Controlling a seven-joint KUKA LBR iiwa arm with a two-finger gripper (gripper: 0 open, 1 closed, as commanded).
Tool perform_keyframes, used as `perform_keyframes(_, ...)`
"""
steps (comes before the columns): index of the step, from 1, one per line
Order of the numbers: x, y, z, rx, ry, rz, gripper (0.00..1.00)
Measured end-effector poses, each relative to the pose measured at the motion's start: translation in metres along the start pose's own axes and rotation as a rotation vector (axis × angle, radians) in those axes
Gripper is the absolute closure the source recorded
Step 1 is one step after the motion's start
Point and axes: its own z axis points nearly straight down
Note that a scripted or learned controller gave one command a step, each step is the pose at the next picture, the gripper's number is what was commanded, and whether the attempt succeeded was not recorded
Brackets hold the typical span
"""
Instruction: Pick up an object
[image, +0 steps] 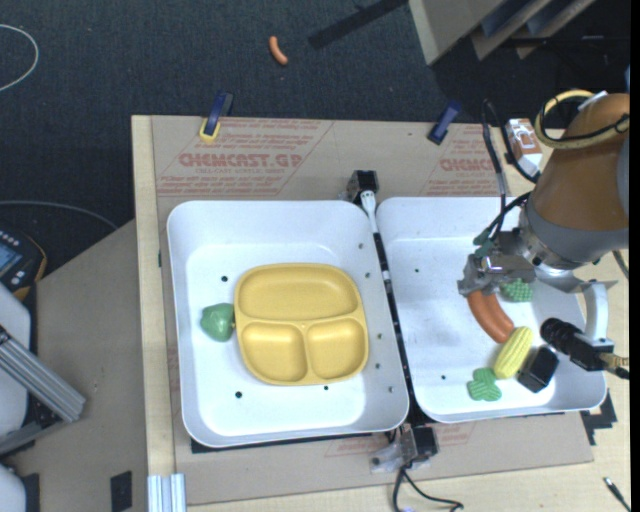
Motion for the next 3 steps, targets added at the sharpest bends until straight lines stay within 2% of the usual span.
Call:
perform_keyframes(1,0.000,0.001,-0.021,0.002,0.000,0.001,1.00)
perform_keyframes(2,0.023,-0.001,-0.030,0.003,0.001,-0.001,1.00)
perform_keyframes(3,0.022,-0.003,-0.009,0.012,0.002,0.002,1.00)
